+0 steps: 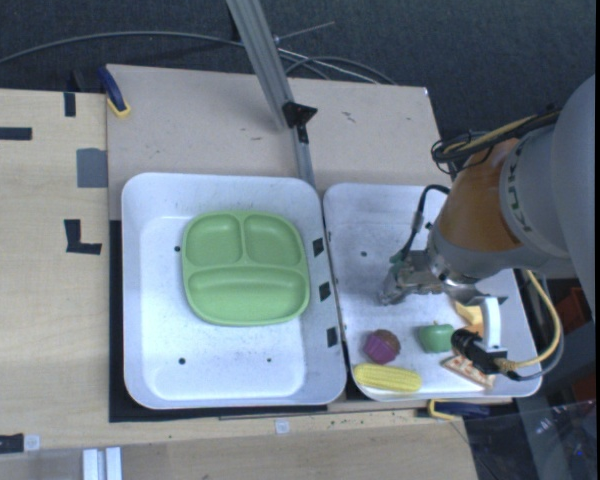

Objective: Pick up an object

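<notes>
My gripper [395,288] hangs low over the middle of the right bin [365,218], under the grey wrist with its orange band. Nothing shows in its grasp. A purple round object [383,345] lies just below the gripper, toward the bin's front. A green object [435,337] sits to the right of the purple one. A yellow corn cob [387,377] rests along the front rim. A yellow-orange piece [469,314] and a brown piece [467,368] lie at the front right corner, partly behind a cable fitting.
The left bin [145,298] holds a green divided plate [246,268]. A grey metal pole [270,68] slants down to the bins' back edge. Cables loop off the arm at the right, over the right bin's corner.
</notes>
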`<state>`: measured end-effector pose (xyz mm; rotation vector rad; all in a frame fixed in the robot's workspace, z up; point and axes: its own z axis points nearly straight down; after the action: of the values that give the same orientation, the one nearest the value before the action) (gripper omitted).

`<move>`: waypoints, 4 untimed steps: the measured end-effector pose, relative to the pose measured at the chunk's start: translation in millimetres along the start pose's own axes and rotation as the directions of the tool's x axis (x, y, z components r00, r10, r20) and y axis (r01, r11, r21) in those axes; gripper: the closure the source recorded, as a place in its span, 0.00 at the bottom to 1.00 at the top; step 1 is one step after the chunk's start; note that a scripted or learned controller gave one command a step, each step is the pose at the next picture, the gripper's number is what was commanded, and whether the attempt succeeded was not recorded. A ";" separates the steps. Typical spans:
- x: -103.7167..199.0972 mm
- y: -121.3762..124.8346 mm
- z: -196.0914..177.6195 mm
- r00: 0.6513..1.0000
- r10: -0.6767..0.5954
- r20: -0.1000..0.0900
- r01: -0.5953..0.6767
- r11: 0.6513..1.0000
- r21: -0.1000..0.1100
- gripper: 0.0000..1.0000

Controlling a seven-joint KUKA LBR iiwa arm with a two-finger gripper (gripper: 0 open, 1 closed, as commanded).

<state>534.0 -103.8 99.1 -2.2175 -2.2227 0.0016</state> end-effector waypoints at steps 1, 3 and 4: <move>2.3 10.7 -53.0 1.000 0.001 0.001 -0.001 1.000 -0.005 1.00; 21.1 12.0 -147.5 1.000 0.000 0.001 0.000 1.000 -0.006 1.00; 21.4 12.6 -181.3 1.000 0.000 0.001 0.000 1.000 -0.005 1.00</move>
<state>546.9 -82.5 280.3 -2.2204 -2.2256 -0.0021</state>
